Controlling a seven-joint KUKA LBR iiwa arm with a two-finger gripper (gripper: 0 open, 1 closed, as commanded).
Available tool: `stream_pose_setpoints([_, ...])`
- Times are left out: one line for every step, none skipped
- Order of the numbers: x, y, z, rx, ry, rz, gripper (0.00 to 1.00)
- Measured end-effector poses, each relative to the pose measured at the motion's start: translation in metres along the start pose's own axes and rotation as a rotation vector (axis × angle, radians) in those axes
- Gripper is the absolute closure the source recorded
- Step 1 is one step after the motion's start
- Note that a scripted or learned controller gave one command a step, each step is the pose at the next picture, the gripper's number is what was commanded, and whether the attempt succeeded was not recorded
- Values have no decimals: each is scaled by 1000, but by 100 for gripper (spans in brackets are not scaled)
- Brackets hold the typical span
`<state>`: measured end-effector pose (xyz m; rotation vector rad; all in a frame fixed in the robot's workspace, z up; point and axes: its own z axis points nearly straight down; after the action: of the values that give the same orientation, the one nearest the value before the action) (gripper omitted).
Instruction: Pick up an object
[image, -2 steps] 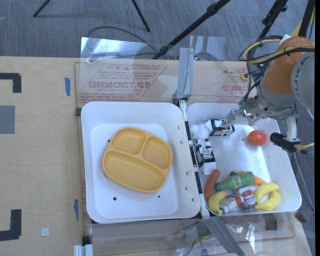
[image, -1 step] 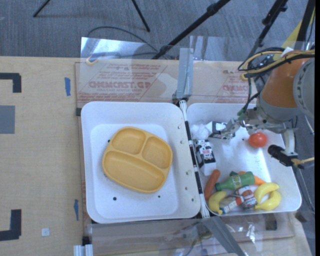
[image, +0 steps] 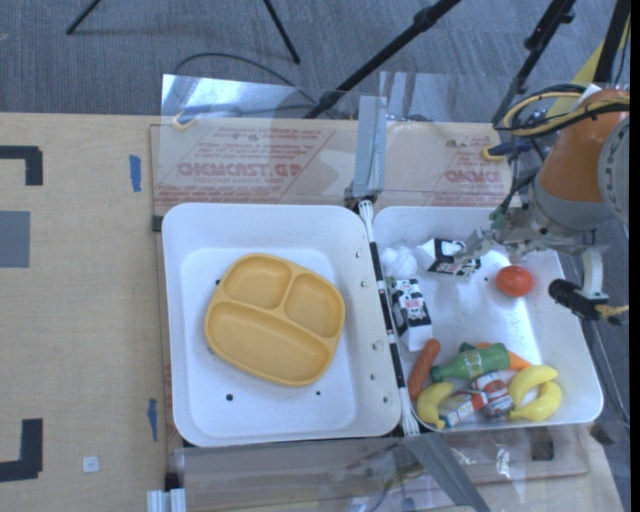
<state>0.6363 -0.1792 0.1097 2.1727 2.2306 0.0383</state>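
While poised over the right bin (image: 575, 330), claw (image: 497, 238) of undeterminable opening, nothing visibly held. Beside it: red tomato (image: 515, 281), black-and-white carton (image: 452, 256). Well below: bananas (image: 535, 392), green bottle (image: 478, 361). Likely risk: round tomato rolling from closing claw, or neighbouring carton nudged.

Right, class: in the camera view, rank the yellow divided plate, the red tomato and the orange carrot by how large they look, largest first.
1. Yellow divided plate, by far the largest.
2. Orange carrot.
3. Red tomato, though carrot and tomato look close, so that order is unsure.
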Motion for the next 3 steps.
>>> stream_pose_setpoints([35,-49,22,35,3,5,0])
stream_pose_setpoints([49,2,24,40,1,-20,0])
stream_pose_setpoints([49,3,13,35,-1,-22,100])
